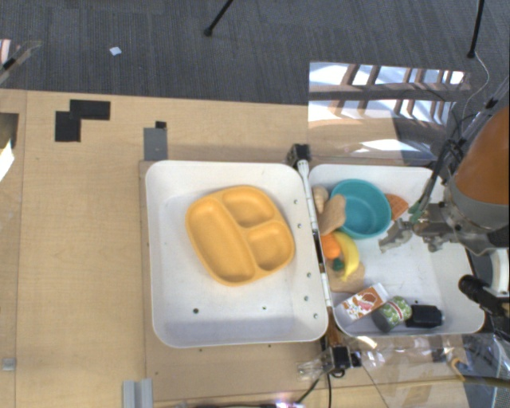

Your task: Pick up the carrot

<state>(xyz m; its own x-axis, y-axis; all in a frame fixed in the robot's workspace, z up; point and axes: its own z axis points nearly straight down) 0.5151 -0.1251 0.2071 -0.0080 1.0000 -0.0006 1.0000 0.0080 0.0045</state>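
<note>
Carrot (330, 245) by right bin's left wall, well apart from jaws (392, 237).

Robotics lab, test bench. Evidence: a plywood bench (72, 263) carrying two shallow white bins (239, 327) clamped side by side; black marker patches (80, 118) stuck near the bench's far left corner; loose cables (343, 362) at its near edge; grey carpet (159, 40) beyond the far edge; thin black stand legs (219, 17) on that carpet; toy food and a yellow divided plate (239, 233) as props.
</note>
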